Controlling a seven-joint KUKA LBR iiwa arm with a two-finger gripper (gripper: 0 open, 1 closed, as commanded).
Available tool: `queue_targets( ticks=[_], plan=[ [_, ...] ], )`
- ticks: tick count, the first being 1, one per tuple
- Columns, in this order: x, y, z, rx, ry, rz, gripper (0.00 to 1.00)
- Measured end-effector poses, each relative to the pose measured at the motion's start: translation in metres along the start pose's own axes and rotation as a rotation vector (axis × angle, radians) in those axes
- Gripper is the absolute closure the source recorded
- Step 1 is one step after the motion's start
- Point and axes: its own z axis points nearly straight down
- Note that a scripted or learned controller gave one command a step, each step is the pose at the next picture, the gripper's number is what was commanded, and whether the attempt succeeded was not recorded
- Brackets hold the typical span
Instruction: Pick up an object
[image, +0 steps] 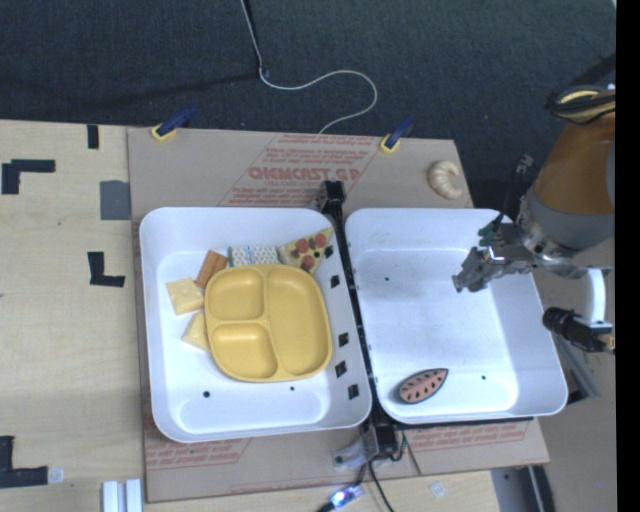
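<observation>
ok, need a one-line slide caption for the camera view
Gripper hovers over the right bin holding a leaf-shaped piece; yellow divided plate fills the left bin.

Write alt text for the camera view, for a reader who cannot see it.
A grey-and-orange robot arm's gripper hovers over the right white bin, which holds a small reddish leaf-shaped object near its front edge. The left white bin holds a yellow divided plate with small food-like items behind it.

The yellow plate (268, 322) covers most of the flat pieces (186, 295) beneath — their shapes unclear.
</observation>
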Motion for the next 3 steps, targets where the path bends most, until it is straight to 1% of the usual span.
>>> queue_targets(
  ticks=[1,2,3],
  plan=[
    [0.037,0.035,-0.009,0.0,0.0,-0.004,1.0],
    [0.075,0.077,0.007,0.001,-0.001,-0.003,1.0],
    [0.088,0.077,0.011,0.003,-0.002,0.0,1.0]
  ],
)
